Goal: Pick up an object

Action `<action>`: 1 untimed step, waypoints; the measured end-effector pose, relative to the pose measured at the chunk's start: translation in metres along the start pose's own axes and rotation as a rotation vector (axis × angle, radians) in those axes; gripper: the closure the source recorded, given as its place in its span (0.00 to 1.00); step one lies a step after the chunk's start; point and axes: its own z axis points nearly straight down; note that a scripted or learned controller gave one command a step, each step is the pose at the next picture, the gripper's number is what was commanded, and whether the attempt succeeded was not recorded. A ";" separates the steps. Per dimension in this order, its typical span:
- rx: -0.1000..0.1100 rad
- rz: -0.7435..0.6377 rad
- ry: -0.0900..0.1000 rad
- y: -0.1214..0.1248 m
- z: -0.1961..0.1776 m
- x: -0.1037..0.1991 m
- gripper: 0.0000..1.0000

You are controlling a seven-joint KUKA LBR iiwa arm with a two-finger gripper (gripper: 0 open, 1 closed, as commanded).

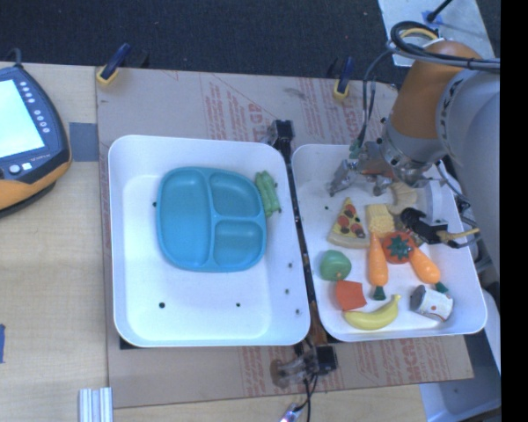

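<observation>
At the near edge of the right bin (475, 322) a yellow banana (372, 316) lies with its long axis running left to right along the front rim, its ends curving up toward the far side. Just beside it to the right sits a small white cup-like toy (432, 302), close to the bin's right corner. Behind the banana are a red block (350, 294) and a green round fruit (335, 265), both near the bin's left wall. 2 carrots stand in the middle: the left carrot (377, 263) has its long axis near to far, the right carrot (425, 267) slants toward the near right. A red tomato-like piece (399, 245) sits between them. A pizza slice (348, 223) points its tip toward the far side, with a pale yellow block (381, 219) touching its right side. The toys crowd the near half of this bin; the far left corner has bare floor.

The gripper (363, 173) hangs over that far part of the bin, jaws spread, nothing between them.

The left bin (123, 236) holds a blue divided plate (213, 218) with a green toy (267, 192) at its far right rim; open white floor runs along its near side.

Red printing marks the cardboard (202, 104) on the counter (35, 288), too small to read. A pendant with a screen (13, 139) lies far left.
</observation>
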 end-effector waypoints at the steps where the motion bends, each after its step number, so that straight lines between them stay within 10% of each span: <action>1: -0.001 0.001 0.000 0.000 0.000 -0.029 0.00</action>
